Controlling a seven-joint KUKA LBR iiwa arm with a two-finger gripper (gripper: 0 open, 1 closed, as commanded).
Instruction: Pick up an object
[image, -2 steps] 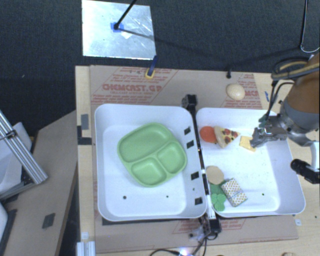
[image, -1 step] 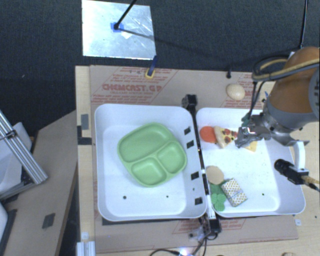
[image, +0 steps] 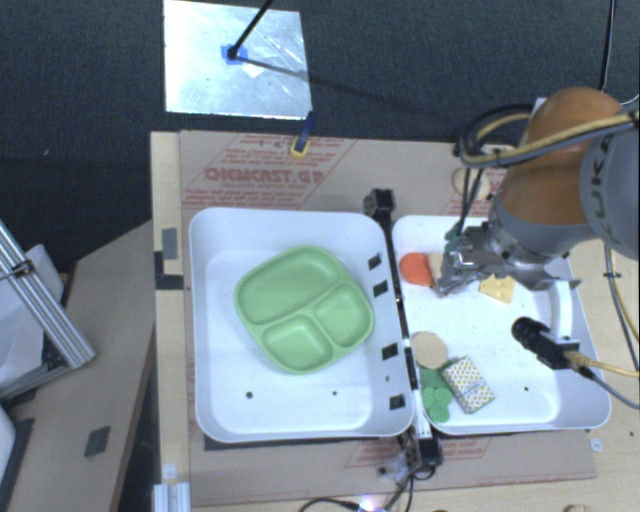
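Tool (image: 452, 274) low in right bin (image: 575, 405), centre-right of frame; grip state unreadable. Orange piece (image: 416, 268) just left of tool, yellow wedge (image: 497, 289) just right.

The bench (image: 270, 170) is a tan board printed with red lettering. Two white bins lie on it side by side, touching along a black strip of clips. The left bin (image: 215, 300) is the larger. The right bin (image: 575, 400) sits at the board's right part. A yellow clip (image: 300, 148) rests at the board's far edge, near a silver sheet (image: 200, 60).
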